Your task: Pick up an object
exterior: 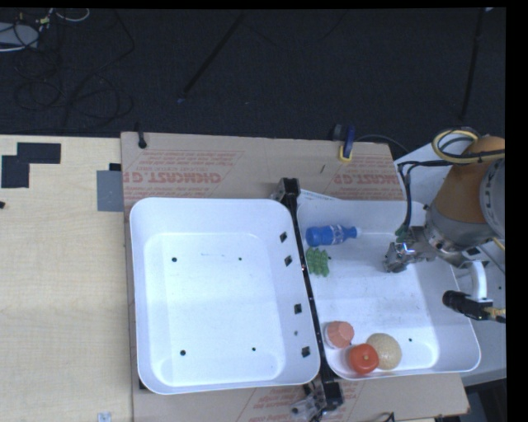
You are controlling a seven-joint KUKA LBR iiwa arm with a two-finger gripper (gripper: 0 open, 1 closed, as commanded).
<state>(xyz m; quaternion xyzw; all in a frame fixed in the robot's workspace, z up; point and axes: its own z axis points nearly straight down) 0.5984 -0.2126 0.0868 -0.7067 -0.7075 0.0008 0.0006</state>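
In the right bin (462, 350), the tool (396, 262) is too small to tell its state.

- It looked like a robotics lab.
- Two white bins (219, 216) sat on cardboard (247, 169) mid-frame.
- Loose cables (49, 21) trailed over dark floor, upper left.
- A robot arm (470, 202) reached in at right.

Dark carpeted floor (247, 66) across top, loose cables (49, 25) at upper left. Pale wood table (58, 313) on left, black and grey patches near edge. Brown cardboard sheet (247, 169) with reversed red print.
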